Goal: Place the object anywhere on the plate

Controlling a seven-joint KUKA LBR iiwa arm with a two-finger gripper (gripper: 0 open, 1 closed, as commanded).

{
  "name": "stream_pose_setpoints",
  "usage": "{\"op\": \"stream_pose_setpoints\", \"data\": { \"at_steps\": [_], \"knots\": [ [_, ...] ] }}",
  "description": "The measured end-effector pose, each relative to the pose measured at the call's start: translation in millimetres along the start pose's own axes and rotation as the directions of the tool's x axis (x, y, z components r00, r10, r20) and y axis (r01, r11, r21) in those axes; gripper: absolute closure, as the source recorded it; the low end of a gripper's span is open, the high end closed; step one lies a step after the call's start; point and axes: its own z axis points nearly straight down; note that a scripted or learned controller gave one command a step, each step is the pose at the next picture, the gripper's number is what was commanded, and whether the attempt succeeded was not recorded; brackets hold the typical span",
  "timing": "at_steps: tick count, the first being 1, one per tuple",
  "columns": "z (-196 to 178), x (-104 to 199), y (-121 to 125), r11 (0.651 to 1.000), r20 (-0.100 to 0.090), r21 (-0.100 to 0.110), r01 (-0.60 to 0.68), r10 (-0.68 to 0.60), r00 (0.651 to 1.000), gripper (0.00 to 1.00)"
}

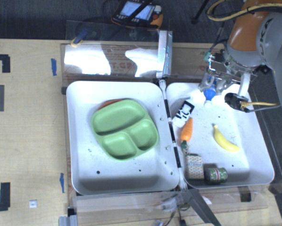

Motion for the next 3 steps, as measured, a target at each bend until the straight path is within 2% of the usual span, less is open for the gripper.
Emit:
{"op": "stream_pose_setpoints", "data": {
  "at_steps": [1, 2, 3],
  "knots": [
    [-60.6, -3.2, -13.9, 1.000, -0.001, -0.002, 0.008, -0.008, 1.000, 1.00],
    [-4.4, 107.8, -57.6, 0.992, -0.001, 0.002, 0.125, -0.125, 0.992, 1.00],
    [-3.0, 183.4, -129.5, 0.981, -0.001, 0.003, 0.196, -0.196, 0.981, 1.00]
  ]
}}
